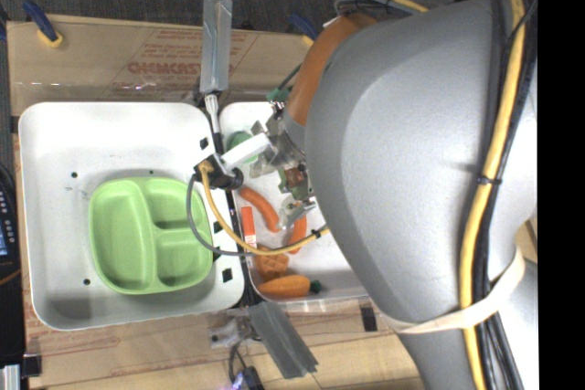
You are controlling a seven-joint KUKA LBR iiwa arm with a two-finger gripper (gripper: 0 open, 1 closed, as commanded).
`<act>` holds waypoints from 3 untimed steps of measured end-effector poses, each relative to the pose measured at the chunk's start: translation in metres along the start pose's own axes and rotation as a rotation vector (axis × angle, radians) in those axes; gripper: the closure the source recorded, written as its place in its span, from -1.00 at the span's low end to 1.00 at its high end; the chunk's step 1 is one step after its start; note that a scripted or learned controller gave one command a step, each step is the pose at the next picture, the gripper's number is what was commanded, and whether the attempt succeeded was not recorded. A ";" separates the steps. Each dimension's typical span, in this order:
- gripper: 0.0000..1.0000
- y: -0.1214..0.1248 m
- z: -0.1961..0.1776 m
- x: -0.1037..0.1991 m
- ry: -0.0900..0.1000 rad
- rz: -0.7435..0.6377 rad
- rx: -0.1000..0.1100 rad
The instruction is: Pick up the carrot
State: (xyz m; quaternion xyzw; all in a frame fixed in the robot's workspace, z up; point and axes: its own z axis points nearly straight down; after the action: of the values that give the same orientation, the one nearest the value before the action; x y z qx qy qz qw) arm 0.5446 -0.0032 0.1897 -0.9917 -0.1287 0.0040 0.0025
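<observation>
- The grey arm (411, 151) bulks large on the right, nearest the camera, and covers most of the right bin (239, 119); an orange band (320, 59) shows at its upper edge, and yellow and black cables (498, 132) run down its side.
- Below the arm's bulk, the gripper (291, 183) hangs over the right bin, close to the divider between the bins — whether it is open or closed cannot be told, since its tip is tangled among brackets and cable loops.
- The carrot (284, 288) lies on the floor of the right bin at its near edge, orange with a small green end pointing right, apart from the gripper.
- Just above the carrot sits a brownish waffle-like piece (271, 264), and further up a slim orange-red sausage-like piece (260, 205) lies at a slant beside the gripper.
- A small red-orange stick (245, 224) lies along the divider.
- In the left bin (55, 142), a green divided tray (151, 236) rests flat on the floor.
- Farthest back, a cardboard sheet (119, 59) lies under both bins, with blue clamps (41, 21) on its edge.
</observation>
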 end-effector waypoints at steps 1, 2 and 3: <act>-1.00 -0.022 0.000 -0.066 0.001 0.052 -0.002; -1.00 0.047 -0.025 0.036 0.004 0.033 -0.004; -1.00 0.040 -0.001 0.070 0.005 0.051 -0.006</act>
State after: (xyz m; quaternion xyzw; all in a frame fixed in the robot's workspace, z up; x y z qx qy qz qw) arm 0.6224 -0.0243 0.1899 -0.9946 -0.1035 0.0015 -0.0002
